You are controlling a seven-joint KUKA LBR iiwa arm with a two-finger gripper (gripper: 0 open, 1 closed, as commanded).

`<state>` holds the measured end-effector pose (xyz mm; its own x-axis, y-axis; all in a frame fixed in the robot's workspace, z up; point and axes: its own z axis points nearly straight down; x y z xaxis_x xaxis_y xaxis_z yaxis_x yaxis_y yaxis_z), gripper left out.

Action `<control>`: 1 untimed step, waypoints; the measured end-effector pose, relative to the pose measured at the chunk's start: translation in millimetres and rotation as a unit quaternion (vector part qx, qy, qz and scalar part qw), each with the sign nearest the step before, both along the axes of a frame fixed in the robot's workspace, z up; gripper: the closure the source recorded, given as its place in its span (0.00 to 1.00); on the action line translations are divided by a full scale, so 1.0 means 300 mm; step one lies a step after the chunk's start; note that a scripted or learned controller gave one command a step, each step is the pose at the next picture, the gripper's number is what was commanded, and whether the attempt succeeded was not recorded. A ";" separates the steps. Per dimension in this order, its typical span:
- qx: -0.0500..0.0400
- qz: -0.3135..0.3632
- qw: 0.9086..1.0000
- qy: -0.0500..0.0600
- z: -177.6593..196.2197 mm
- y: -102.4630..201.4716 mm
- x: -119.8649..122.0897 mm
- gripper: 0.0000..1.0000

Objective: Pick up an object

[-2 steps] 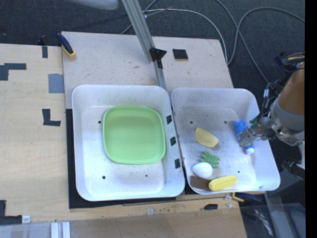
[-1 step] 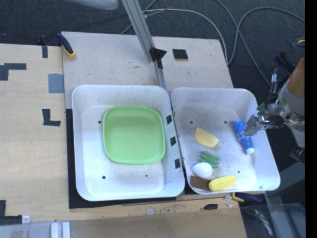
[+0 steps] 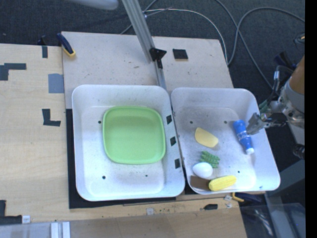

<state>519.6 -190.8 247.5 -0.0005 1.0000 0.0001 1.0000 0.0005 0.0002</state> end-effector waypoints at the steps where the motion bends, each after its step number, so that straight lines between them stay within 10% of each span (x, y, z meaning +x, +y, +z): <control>1: 0.000 0.002 1.000 0.001 -0.021 0.141 0.025 1.00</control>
<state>526.9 -148.6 241.1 -0.0037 1.0000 0.0008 1.0000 0.0037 -0.0009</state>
